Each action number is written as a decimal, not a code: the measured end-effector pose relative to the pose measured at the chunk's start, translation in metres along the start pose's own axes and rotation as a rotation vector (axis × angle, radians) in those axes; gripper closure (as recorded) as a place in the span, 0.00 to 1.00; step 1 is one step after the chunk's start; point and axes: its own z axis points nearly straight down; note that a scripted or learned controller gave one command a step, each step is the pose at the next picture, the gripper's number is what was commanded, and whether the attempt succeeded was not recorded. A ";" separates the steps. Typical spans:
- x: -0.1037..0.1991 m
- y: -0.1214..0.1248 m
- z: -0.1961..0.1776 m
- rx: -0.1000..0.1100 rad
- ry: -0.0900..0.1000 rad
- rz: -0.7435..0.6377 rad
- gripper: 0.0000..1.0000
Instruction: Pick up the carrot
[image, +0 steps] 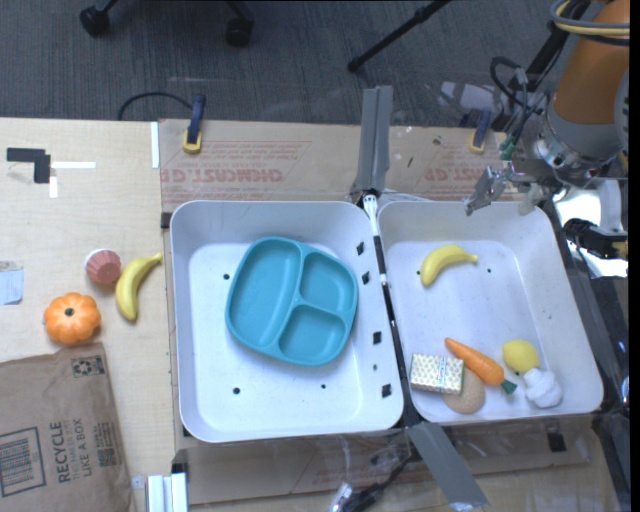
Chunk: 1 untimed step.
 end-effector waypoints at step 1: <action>0.008 -0.086 0.028 0.001 0.000 0.100 0.00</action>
